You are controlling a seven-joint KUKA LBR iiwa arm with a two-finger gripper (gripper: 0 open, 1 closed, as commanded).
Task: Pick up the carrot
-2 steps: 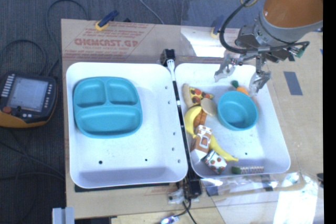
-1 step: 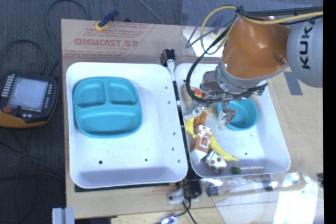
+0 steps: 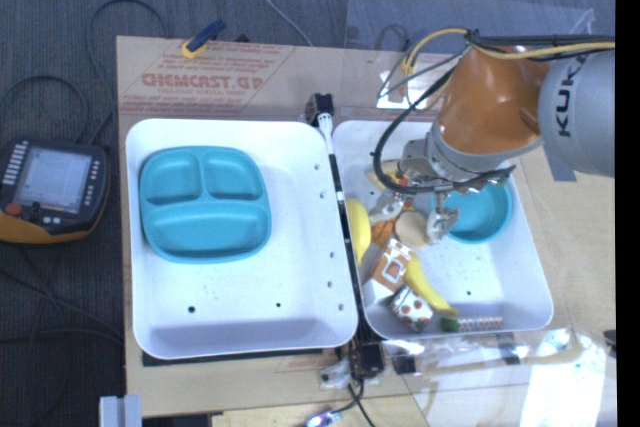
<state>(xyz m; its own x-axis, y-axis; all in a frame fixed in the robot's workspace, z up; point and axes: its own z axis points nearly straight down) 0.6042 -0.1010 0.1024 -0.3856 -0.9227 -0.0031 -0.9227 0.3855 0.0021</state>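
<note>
Carrot point(image 3: 380, 236), hand point(image 3: 413, 218) lowered just above

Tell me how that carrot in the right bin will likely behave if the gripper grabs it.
The carrot looks like a smooth moulded toy, so probably stiff and light. Its tapered, rounded shape could slip from a pinch. It lies crowded against the banana, so that would likely get nudged.

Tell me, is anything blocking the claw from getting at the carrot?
Nothing visible does. The gripper hangs low in the right bin, just right of the carrot. The carrot is crowded, though: a banana lies against its left side and a small box sits just below it.
</note>
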